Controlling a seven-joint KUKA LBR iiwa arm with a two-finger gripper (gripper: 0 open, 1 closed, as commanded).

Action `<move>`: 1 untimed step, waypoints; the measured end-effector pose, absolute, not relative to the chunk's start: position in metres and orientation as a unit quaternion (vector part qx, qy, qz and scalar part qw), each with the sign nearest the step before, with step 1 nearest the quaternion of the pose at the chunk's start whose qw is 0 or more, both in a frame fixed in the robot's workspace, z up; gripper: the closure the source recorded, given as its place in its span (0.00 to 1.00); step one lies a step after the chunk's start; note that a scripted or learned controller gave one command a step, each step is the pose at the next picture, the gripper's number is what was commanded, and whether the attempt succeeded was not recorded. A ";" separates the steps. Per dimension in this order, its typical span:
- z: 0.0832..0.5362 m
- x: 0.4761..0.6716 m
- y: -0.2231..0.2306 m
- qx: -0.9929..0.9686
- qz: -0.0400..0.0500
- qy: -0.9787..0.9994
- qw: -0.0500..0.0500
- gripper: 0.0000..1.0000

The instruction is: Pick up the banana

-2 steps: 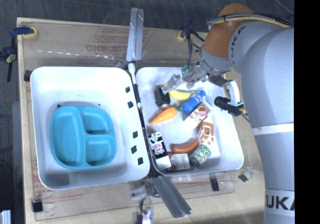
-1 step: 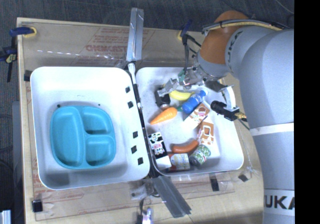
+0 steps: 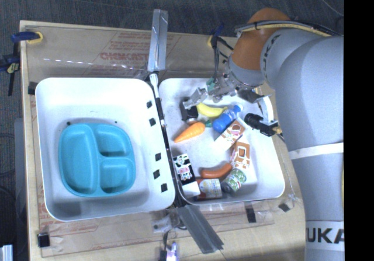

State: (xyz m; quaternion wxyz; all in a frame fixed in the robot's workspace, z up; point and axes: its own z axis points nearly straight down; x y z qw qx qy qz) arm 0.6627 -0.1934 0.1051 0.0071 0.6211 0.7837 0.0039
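Observation:
The yellow banana (image 3: pixel 209 110) lies near the far end of the right bin (image 3: pixel 273 167), between an orange carrot (image 3: pixel 190 132) and a blue bottle (image 3: pixel 225 119). My gripper (image 3: pixel 214 91) is low over the far side of that bin. It sits just behind the banana and close to it. The wrist and the arm's grey body hide part of the bin's far right corner. I cannot tell whether the gripper touches the banana.
Crowding the right bin's near half are a brown sausage (image 3: pixel 216 170), a green can (image 3: pixel 234 181), a cow-patterned carton (image 3: pixel 183 167) and a printed snack box (image 3: pixel 241 154). The left bin (image 3: pixel 47 96) holds a blue divided tray (image 3: pixel 97 157).

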 end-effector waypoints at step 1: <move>0.104 0.663 -0.177 0.622 0.005 0.783 0.007 0.00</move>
